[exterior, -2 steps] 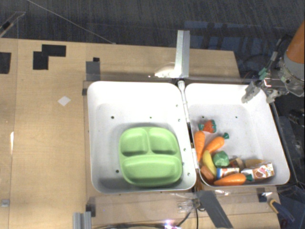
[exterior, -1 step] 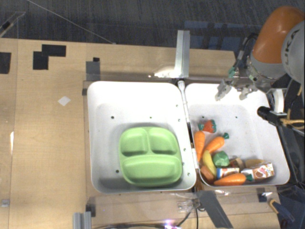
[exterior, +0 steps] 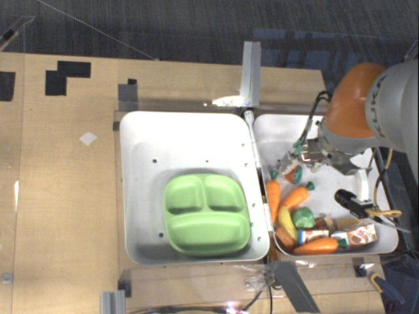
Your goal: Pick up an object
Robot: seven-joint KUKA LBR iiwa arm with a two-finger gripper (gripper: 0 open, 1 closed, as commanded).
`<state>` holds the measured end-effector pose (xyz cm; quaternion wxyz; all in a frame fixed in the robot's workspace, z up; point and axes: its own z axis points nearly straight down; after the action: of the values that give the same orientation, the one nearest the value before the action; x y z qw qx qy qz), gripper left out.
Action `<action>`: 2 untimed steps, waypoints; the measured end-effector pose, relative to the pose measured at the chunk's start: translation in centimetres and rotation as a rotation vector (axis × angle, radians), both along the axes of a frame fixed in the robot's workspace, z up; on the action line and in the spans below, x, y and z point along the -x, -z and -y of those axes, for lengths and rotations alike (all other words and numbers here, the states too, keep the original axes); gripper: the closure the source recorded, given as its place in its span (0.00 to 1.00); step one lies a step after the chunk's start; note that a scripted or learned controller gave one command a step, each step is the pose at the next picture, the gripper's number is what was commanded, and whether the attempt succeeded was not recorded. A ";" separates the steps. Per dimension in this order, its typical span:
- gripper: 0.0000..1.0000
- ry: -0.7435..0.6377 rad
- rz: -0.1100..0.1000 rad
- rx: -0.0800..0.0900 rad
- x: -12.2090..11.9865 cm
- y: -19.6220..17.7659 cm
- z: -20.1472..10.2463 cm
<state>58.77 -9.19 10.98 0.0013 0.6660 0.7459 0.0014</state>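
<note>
The arm reaches in from the right and the gripper (exterior: 313, 154) hangs low over the upper middle of the right bin (exterior: 275, 131). How its jaws stand, I cannot tell from here. The pile of toy food lies just below and to the left of it, crowded into the near half of that bin. Closest to the tool is a small red and green piece (exterior: 292, 173), just beside it. Further down, an orange carrot (exterior: 272, 198) stands along the bin's left wall, another carrot (exterior: 295, 197) leans beside it, then a yellow banana (exterior: 286, 221), a green lump (exterior: 303, 217), and a third carrot (exterior: 317, 245) lying flat at the near edge. A small printed carton (exterior: 357, 235) rests to the right. The left bin (exterior: 141, 149) holds a green divided tray (exterior: 207, 212).
</note>
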 end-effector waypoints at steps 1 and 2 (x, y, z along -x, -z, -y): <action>0.00 0.053 0.010 0.000 0.5 1.8 -0.5; 0.00 0.023 0.017 0.001 7.4 1.7 0.0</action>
<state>51.42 -9.22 9.30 0.0079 0.6747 0.7380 0.0066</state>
